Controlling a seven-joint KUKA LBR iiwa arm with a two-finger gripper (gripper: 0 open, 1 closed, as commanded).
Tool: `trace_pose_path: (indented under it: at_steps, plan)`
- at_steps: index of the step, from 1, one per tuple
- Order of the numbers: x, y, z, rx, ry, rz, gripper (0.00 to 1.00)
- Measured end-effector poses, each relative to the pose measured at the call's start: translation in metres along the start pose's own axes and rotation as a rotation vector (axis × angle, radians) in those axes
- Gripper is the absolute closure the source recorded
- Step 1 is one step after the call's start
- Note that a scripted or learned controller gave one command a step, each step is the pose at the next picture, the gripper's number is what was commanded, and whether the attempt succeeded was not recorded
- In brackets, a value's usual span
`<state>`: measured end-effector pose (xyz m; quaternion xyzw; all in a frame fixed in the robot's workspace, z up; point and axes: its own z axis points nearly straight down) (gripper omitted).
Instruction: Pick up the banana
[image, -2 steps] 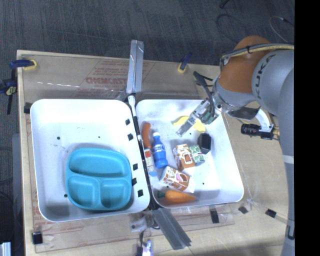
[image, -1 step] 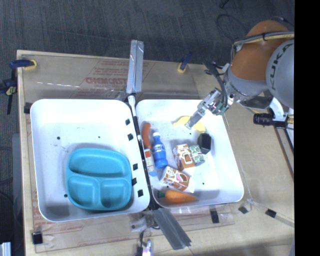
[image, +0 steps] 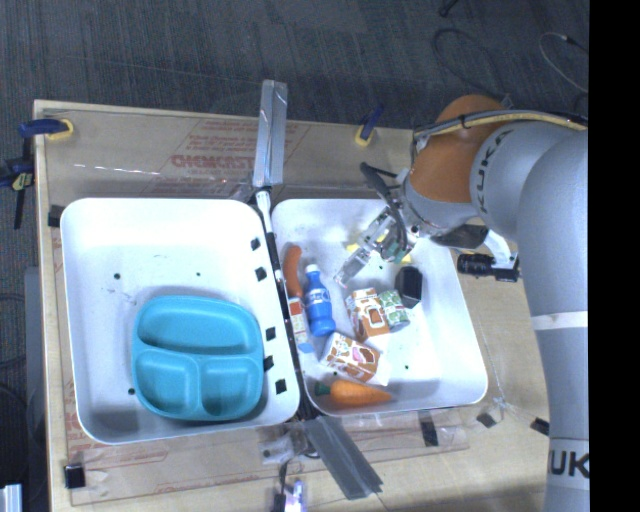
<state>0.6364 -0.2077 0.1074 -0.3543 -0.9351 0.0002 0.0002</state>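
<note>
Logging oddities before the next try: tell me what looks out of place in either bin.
No banana can be made out in either bin. The right bin holds a jumble: a blue bottle, two small cartons and a carrot. The end effector hovers there. The left bin holds a blue divided tray.

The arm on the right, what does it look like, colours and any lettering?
The arm is a thick, rounded grey tube with an orange band above the wrist. Dark "KU" lettering shows low on it. A thin cable arcs over the orange part. Its tool is small, metallic and slim.
</note>
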Motion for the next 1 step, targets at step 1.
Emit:
trace_pose_path:
  at_steps: [1]
  plan:
    - [0.0165, -0.0164, -0.1155, -0.001, -0.003, -0.051, 0.00]
